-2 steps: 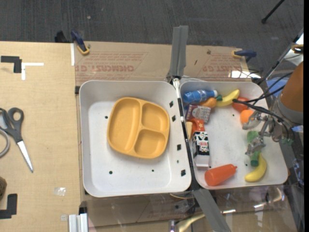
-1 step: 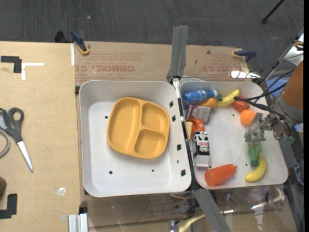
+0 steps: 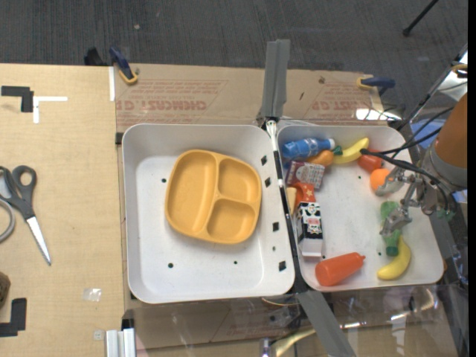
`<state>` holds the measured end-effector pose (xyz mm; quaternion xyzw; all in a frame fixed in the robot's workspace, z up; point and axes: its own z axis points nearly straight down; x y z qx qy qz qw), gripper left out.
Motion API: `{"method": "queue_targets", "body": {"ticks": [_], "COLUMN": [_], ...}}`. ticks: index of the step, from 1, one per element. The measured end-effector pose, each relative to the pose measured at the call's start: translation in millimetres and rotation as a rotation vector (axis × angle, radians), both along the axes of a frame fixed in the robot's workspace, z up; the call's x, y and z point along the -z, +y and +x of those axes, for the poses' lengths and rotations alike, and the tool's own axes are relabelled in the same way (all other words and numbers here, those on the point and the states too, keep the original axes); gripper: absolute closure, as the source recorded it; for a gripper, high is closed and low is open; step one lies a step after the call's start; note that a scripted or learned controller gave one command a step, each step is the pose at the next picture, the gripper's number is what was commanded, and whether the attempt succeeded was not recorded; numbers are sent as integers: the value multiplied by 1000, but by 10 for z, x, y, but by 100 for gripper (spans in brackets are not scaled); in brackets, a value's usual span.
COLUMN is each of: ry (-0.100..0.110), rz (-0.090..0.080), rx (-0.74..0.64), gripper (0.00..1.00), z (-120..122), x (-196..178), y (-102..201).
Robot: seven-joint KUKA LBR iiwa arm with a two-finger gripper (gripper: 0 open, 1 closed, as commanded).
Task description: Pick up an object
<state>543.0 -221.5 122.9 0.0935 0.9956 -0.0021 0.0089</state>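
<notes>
Bins side by side, with the gripper [image 3: 398,210] low over the right one.

Far to the gripper's left, grey-handled scissors [image 3: 28,203] lie on the wooden bench; nearer, the left white bin [image 3: 141,274] holds a yellow three-compartment plastic plate [image 3: 213,196]. In the right white bin [image 3: 349,199], left of the gripper, sit a blue plastic bottle [image 3: 305,147], a red-and-white snack packet [image 3: 306,174], a black-and-white milk carton [image 3: 310,225] and an orange-red plastic bottle [image 3: 339,268]. Above the gripper lie a small yellow toy banana [image 3: 352,151] and an orange ball [image 3: 379,178]. A green toy object [image 3: 390,220] sits right at the fingertips; whether the fingers are spread or closed on it, I cannot tell. Just below lies a second yellow banana [image 3: 396,262].
</notes>
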Motion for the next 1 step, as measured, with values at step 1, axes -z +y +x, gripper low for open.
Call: {"method": "queue_targets", "body": {"ticks": [1], "ry": [15], "rz": [5], "rx": [-5], "gripper": [0], "z": [49], "x": [306], "y": [-8]}}
